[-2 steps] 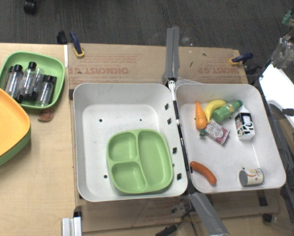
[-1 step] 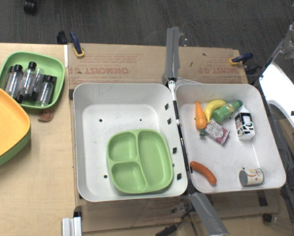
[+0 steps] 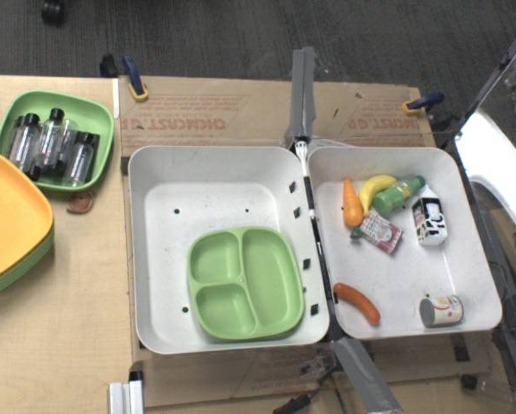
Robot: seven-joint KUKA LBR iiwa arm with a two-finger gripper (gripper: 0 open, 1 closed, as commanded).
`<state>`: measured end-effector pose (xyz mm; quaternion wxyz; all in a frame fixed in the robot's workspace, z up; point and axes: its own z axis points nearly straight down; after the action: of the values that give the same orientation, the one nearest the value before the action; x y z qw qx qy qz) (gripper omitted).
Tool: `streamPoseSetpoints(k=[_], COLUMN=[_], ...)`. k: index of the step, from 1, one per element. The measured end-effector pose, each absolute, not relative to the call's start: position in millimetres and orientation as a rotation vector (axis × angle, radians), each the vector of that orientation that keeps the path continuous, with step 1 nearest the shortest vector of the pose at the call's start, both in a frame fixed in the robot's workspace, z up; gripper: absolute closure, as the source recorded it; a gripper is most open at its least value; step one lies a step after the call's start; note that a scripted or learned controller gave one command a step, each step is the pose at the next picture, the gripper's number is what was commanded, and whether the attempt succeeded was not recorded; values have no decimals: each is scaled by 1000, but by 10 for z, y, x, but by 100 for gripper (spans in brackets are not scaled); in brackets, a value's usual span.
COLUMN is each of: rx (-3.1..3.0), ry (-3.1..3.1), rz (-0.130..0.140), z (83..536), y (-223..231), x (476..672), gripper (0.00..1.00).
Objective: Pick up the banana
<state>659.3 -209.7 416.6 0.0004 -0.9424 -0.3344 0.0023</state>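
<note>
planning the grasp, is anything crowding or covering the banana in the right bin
Yes. The green bottle lies across the banana, covering its lower right part, and the carrot lies close on its left. From above, its top curve is bare.

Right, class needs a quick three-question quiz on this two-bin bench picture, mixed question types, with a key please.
1. True or false: the banana lies in the left bin.
2. What touches the banana's right end? A) green bottle B) sausage C) small can
3. Fill in: the green divided tray has ___ compartments.

Key: 1 false, it lies in the right bin, beside the carrot. 2 A. 3 three.
</note>
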Motion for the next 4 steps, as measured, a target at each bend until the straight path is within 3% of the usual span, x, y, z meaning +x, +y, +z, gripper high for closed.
streamPoseSetpoints(k=[1,2,3,4], rx=[-3096,-3094,-3100,-3125], ry=[-526,-539,-502,-319], rz=[10,7,6,5], z=[4188,4397,2469,3474], y=[-1936,-2165,-2222,-2222], x=[6351,6499,6337,6183], gripper=[100,100,100,100])
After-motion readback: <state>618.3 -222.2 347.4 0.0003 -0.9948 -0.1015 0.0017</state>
